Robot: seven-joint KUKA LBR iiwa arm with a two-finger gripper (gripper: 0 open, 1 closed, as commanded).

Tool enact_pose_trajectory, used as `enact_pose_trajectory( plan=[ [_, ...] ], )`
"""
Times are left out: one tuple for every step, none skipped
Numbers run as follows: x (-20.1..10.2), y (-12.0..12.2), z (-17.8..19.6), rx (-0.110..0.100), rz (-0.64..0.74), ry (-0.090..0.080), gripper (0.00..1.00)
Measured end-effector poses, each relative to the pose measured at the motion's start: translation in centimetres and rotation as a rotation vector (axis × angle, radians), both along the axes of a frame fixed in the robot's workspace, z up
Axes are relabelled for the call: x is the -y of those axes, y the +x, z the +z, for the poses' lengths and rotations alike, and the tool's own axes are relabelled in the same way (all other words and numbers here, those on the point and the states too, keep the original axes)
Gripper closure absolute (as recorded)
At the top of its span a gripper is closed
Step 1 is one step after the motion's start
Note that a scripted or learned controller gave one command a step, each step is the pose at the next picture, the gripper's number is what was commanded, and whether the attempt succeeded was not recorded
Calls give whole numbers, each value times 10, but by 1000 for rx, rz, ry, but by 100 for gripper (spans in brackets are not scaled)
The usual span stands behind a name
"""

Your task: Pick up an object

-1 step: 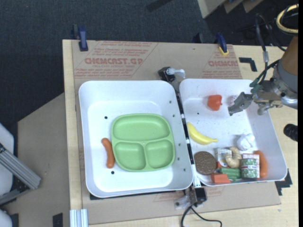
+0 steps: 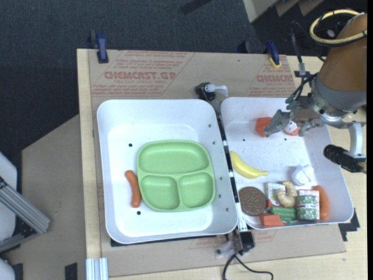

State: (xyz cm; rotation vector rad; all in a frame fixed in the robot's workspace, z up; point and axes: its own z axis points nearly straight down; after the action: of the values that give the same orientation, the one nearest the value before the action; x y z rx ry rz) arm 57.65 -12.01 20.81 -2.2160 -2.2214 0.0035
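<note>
The gripper (image 2: 278,123) hangs low over the far part of the right bin (image 2: 326,212), its grey fingers pointing toward the middle of the bench, and an orange-red block (image 2: 264,125) sits right at their tips; whether the fingers are spread, closed or actually on the block I cannot tell, since the wrist and the block run together at this slant. A second scrap of the same orange (image 2: 293,130) shows under the gripper body, perhaps another piece or the same one seen past the metal. That block looks like the object nearest to being picked: small, blocky, probably hard light plastic, stiff enough to be pinched across two flat sides without giving, though its smooth faces could let it skid along the bin floor if the fingers meet it off centre. Further out, near the divider, lies a banana (image 2: 247,167), curved and likely slick, best taken across its thick middle. Toward the near edge sit a brown cookie (image 2: 253,199), a white crumpled lump (image 2: 302,173) and a tight cluster of toy food (image 2: 294,203) with a small can whose label is too small to read; the crowding there would make a clean hold harder. The left bin (image 2: 111,174) carries a green tray (image 2: 175,175) with three compartments and a sausage (image 2: 134,188) just beside it. On the board (image 2: 140,72) under the bins, red print reads "CHEMCAST GP", repeated in part at the far right.
</note>
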Motion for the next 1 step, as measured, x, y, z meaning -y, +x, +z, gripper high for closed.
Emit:
enact_pose_trajectory(
  plan=[
    [20,88,-33,8,0,-3,0]
  ],
)
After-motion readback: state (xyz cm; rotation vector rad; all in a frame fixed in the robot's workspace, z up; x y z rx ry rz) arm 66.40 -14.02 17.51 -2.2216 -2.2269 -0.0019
